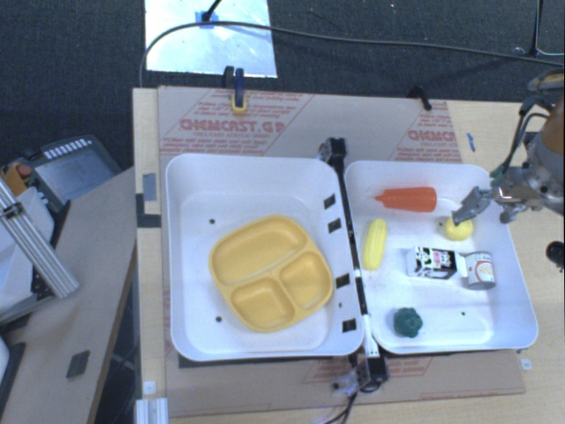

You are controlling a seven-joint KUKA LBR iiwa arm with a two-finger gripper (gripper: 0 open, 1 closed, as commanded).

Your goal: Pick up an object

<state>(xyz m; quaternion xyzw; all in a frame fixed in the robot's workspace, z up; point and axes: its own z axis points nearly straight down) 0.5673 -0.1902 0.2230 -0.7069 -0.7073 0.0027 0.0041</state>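
The right bin (494,325) holds several small objects: an orange carrot (408,199), a yellow corn cob (375,243), a small yellow lemon (457,230), a black-and-white carton (434,261), a small can (479,270) and a dark green lump (407,321). My gripper (484,216) reaches in from the right, over the bin's far right part. It is open, with its left finger (468,207) just above the lemon. Nothing sits between its fingers.
The left bin (194,193) carries a yellow divided plate (269,272). A black divider with clips (346,237) runs between the two bins. Cardboard lies under both. A cable (521,148) hangs beside the arm at the right edge.
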